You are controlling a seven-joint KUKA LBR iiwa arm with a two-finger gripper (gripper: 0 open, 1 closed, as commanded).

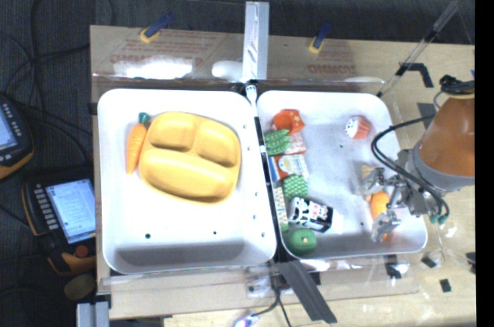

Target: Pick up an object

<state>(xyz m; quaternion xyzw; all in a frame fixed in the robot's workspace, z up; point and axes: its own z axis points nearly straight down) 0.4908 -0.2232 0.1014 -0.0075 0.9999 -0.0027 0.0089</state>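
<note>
Arm in from the right, orange band over the right bin's outer edge. The gripper [384, 211] sits low in the right-hand shallow white plastic bin [324, 100], near its right wall.

Progress, as I judge it: pick not yet confirmed. A small orange rounded object [378, 202] sits right at the jaws, touching or pressed against the metal parts. I cannot tell whether it is between them or just beside them, nor how far apart the jaws stand; the linkage hides that. Nothing looks lifted clear of the bin floor. Closing and raising remain, if a grip exists.

Other candidates in the same bin, left side: red-orange piece [287, 119], green-and-white packets [287, 163], black-and-white carton [311, 214], green round fruit [301, 241]. Small red-and-white cup [354, 128] towards the back, well apart from the jaws.

Left bin [177, 244]: yellow moulded tray [189, 156], toy carrot [136, 146] beside it. Untouched.
</note>
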